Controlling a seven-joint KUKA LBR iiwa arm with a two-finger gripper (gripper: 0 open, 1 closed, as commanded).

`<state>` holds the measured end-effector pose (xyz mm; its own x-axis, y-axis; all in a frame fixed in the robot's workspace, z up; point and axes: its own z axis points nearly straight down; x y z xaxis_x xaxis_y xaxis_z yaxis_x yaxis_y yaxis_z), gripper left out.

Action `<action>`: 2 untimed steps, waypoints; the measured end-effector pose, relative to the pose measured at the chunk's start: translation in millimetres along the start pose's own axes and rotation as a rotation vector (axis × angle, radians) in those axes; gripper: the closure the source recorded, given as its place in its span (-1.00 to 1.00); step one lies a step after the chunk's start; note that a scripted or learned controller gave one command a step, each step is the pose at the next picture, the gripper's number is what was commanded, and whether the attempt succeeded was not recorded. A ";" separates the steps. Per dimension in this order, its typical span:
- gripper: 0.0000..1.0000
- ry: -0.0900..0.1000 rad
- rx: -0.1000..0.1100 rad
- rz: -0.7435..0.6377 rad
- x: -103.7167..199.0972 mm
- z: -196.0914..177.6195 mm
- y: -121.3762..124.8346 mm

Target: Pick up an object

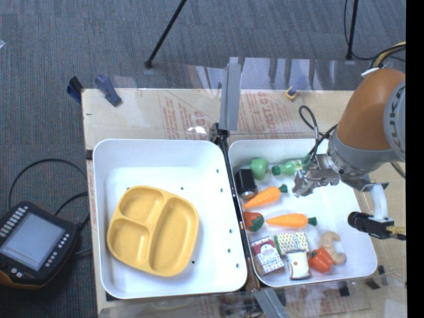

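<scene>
Jaws cannot be read from above as open or closed; the gripper (303, 183) is hanging over the upper middle of the right bin (368, 244), nothing visibly between them. Taking the upper carrot (264, 197) as the landmark: the gripper is hovering just to its right and slightly above, a green toy (259, 167) is lying above it, a dark block (246, 179) is sitting at its upper left, and a second carrot (289, 221) is resting below it. Further below that carrot, small boxed items (268, 256) are crowding the bin's lower edge. A clean pick is likely calling for a straight descent onto the nearest carrot, jaws crossing its narrow width, well clear of the green toy. Far left of the carrot, a yellow divided plate (154, 229) is lying in the left bin (106, 177). Both bins are resting on a tan bench (152, 111); a handheld pendant (30, 240) is sitting on grey carpet beyond.
</scene>
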<state>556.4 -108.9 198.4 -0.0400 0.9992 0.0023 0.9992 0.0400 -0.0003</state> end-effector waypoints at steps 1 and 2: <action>1.00 -0.001 0.005 -0.189 17.2 -18.7 8.3; -1.00 -0.001 0.006 -0.190 17.4 -18.4 8.2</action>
<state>563.9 -91.2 216.8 -0.2282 0.9736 0.0019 0.9736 0.2282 -0.0057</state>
